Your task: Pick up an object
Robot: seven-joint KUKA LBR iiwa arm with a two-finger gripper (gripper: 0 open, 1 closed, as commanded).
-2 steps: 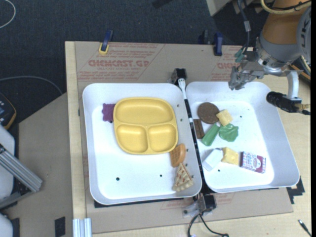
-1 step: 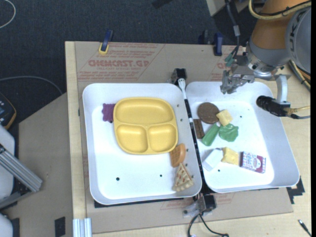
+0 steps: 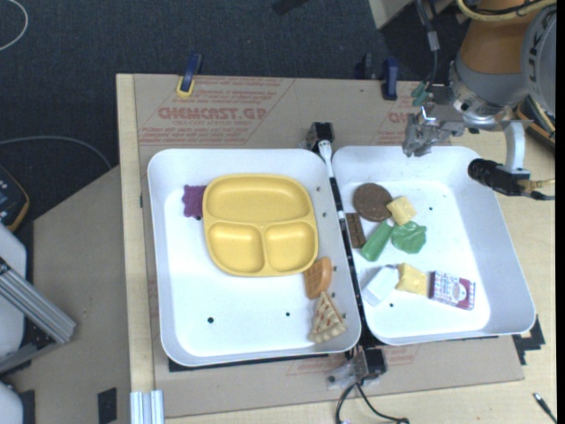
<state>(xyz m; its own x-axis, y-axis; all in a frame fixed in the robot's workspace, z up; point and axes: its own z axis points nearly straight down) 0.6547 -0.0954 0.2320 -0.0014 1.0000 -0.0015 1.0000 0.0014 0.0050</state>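
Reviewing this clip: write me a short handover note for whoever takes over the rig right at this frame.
Gripper: above the far rim of the right bin, nothing seen between its jaws; open or shut is unclear.
Right bin: brown disc, green pieces, yellow pieces, small red packet.
Left bin: yellow divided tray, purple item beside it, waffle-like piece near the front.
Done: nothing lifted.
Left: descend, grasp one object, raise it.

One fixed camera looks down at a slant from above the bench (image 3: 132, 237), taking in both white bins (image 3: 177, 325).
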